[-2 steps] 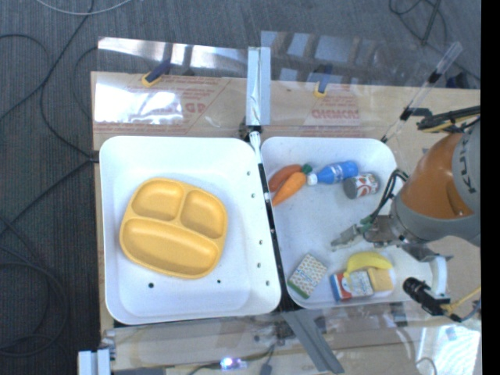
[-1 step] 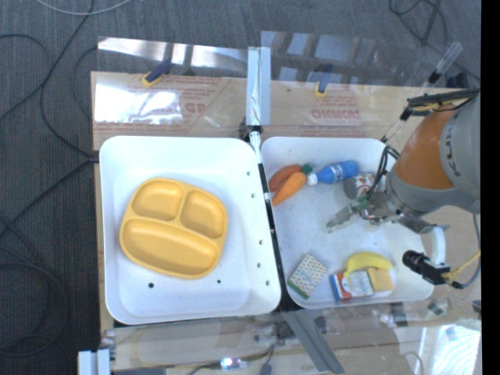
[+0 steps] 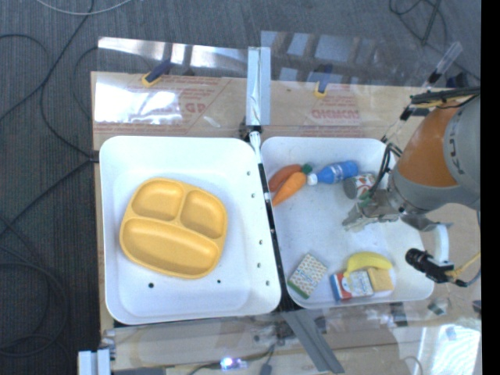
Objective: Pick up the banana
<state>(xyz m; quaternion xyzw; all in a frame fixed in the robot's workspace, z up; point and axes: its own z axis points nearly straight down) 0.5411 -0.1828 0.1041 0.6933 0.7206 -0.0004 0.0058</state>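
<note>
Jaws (image 3: 361, 217) low in rt bin (image 3: 312, 217), above banana (image 3: 369, 262).

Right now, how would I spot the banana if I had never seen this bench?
Look in the right-hand white bin, at its near right corner. The banana is a short curved yellow piece lying just behind a small red-and-white carton. It is the only yellow thing in that bin; the carrots at the far end are orange.

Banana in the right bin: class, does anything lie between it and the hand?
Nothing visible does. The hand hangs over bare bin floor, with the banana nearer the camera. A small carton touches the banana's near side, away from the hand.
</note>
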